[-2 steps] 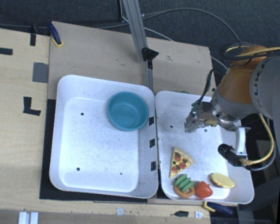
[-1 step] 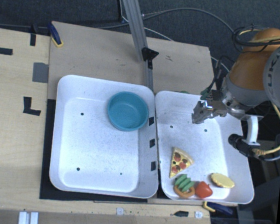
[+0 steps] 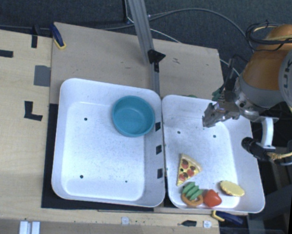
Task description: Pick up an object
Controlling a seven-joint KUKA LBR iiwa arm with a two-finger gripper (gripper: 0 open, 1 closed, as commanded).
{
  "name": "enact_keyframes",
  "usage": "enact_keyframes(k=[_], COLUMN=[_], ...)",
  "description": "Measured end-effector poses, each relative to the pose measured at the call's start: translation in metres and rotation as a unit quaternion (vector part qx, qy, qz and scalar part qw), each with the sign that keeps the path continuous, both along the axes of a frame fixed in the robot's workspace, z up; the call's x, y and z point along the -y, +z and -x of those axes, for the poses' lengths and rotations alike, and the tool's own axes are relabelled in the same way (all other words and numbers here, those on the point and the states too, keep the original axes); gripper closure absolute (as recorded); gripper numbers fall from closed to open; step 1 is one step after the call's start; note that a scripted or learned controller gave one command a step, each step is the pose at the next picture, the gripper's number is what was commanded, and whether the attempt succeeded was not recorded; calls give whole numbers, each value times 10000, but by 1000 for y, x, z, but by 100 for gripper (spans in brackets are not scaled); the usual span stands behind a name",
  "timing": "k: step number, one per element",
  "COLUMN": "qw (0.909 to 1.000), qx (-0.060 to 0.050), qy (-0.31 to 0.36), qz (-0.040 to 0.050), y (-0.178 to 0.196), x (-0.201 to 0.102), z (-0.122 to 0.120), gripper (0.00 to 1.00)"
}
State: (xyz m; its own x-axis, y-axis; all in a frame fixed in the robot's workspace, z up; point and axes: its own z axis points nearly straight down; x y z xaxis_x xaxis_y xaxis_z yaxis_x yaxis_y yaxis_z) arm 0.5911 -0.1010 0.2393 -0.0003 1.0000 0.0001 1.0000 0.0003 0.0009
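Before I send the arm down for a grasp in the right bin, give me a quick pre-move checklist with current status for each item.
1. Gripper holding nothing: ok.
2. Gripper over the right bin: ok, near its far end.
3. Gripper above a target: not ok; pizza slice, red piece, green piece and yellow piece lie at the near end.
4. Targets separated: not ok; green and red pieces touch.
5. Finger opening: cannot tell.
6. Blue bowl out of the way: ok, left bin.

The gripper [image 3: 212,118] hung over the far end of the right bin [image 3: 245,167], nothing between its fingers as far as I could see. Pizza slice [image 3: 187,169], green veggie [image 3: 191,191], tomato [image 3: 211,198] and yellow piece [image 3: 231,189] sat at the near end. Blue bowl [image 3: 133,116] sat in the left bin [image 3: 99,161], far side.
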Motion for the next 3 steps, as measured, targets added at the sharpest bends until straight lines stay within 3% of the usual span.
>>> enact_keyframes(k=[3], qw=[10000], qx=[-8], qy=[20], qz=[-4], y=[-1], x=[-164], z=[-52], gripper=[100])
